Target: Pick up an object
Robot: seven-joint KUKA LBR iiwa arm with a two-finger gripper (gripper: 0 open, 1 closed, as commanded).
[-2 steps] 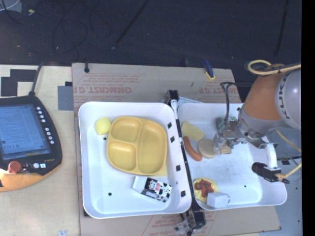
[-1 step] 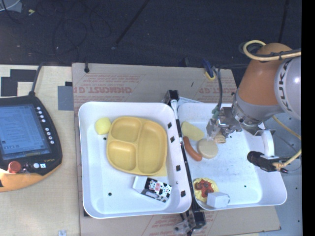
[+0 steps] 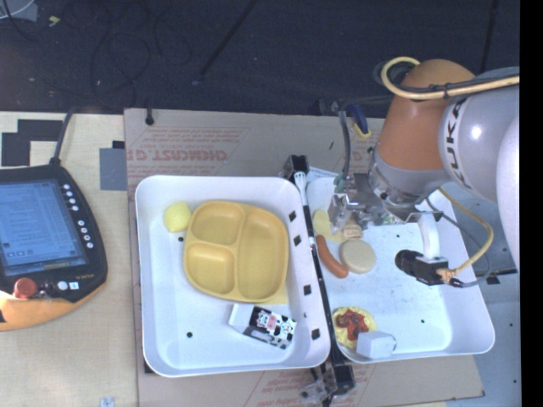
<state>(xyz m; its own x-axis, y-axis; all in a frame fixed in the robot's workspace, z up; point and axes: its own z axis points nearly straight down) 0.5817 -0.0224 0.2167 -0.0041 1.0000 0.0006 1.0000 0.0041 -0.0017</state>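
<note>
Sausage (image 3: pixel 331 255) & beige disc (image 3: pixel 358 256) lie just beside gripper (image 3: pixel 348 219), R bin (image 3: pixel 424 312).

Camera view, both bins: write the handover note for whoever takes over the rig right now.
End effector: low over the far-left part of the right bin. No grasp can be confirmed.
Right bin: sausage and round beige disc lie just in front of the end effector. The red-topped food piece and pale block sit at the near-left corner.
Left bin: yellow divided plate, yellow ball, black-and-white box.
Done: arm is positioned over the objects.
Left: nothing is seen lifted, so the pick remains to be done.
</note>
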